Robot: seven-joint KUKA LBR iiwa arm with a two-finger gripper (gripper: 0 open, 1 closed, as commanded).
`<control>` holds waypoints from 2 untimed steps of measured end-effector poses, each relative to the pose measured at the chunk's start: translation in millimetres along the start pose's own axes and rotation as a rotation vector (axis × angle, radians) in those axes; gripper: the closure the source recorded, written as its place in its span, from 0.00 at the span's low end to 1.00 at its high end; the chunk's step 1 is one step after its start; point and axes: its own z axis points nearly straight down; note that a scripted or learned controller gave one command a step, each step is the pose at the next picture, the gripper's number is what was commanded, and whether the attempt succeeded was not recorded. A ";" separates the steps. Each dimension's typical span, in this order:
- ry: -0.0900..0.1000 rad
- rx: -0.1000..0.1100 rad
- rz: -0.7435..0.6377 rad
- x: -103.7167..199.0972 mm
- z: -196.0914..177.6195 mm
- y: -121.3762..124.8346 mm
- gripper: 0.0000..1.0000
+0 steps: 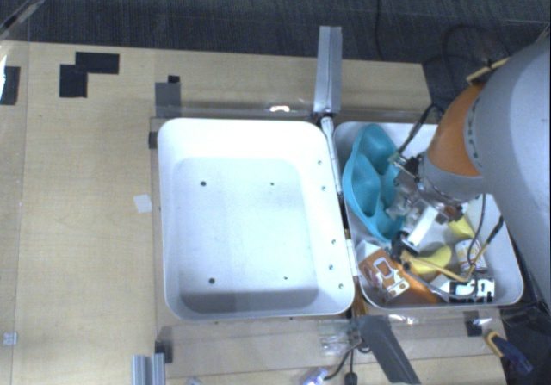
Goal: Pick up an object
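Arm: grey with an orange band [454, 144], reaching in from the right over the right bin [514, 288].
Tool [403, 241]: low inside the right bin, among the clutter; I cannot tell how it is set.
Blue dish [368, 176]: tilted against the bin's left wall, just left of the tool and touching or nearly so.
Yellow piece [433, 263]: just below and right of the tool (banana-like in shape).
Brown packet [385, 275]: at the bin's front left corner, below the tool.
Left bin [245, 215]: white, beside the right one on the desk [77, 228].
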 end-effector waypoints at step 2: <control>-0.002 0.015 -0.515 -21.6 -171.5 65.8 1.00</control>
